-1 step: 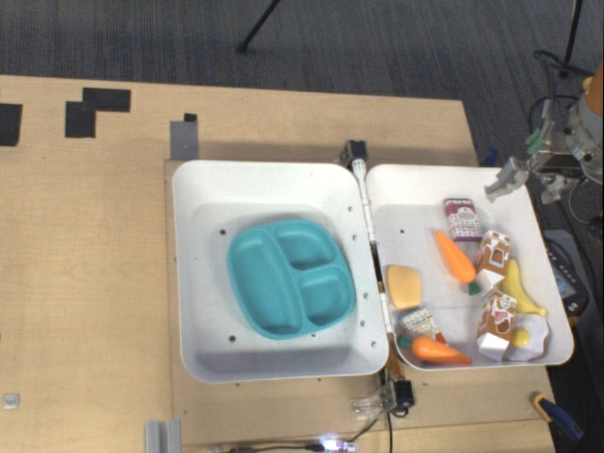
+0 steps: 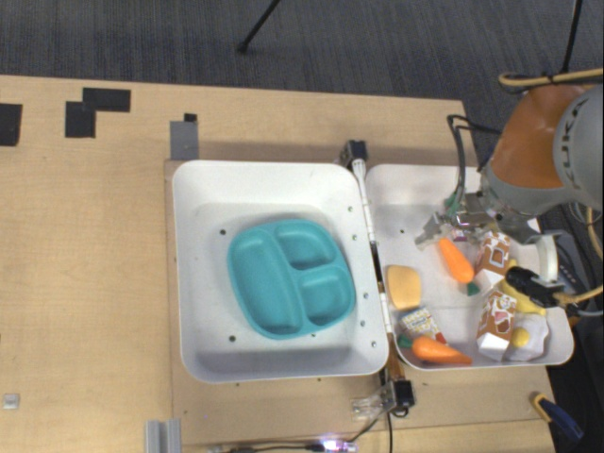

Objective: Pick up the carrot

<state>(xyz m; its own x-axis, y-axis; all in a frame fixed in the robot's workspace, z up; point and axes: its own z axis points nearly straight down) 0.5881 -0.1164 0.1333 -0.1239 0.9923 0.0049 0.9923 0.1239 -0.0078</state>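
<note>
My arm (image 2: 543,154) comes in from the right, orange band above the wrist, and my hand (image 2: 455,225) sits low over the back-middle of the R bin (image 2: 415,182). Can't tell if the hand is spread or pressed together; the metal parts blur into each other from this angle.

The carrot (image 2: 457,261) lies just in front of my hand, in the middle of the R bin. It's tilted, with its orange top end near the hand and its green end pointing to the front right. The top end looks v. close to the hand, maybe touching, but I can't say for sure. Nothing shows it as gripped.

A 2nd carrot (image 2: 440,351) lies near the front wall of the same bin, almost level, well apart from my hand.

Other stuff in the R bin:
- A yellow block (image 2: 404,286) is left of the carrot, near the wall shared w/ the L bin.
- A small printed pack (image 2: 418,324) sits between the yellow block and the 2nd carrot.
- A brown-and-white carton (image 2: 494,251) is just right of the carrot.
- A bigger carton (image 2: 500,317) is at the front right, close to the bin's corner.

The L bin (image 2: 245,182) holds a teal plate (image 2: 283,281) w/ three compartments, set at a slant about mid-bin.

Both bins sit side by side on the table (image 2: 85,253), walls touching. The table top is pale wood w/ a few black marks (image 2: 94,109) at its far left. Beyond it is dark carpet (image 2: 396,17).
</note>
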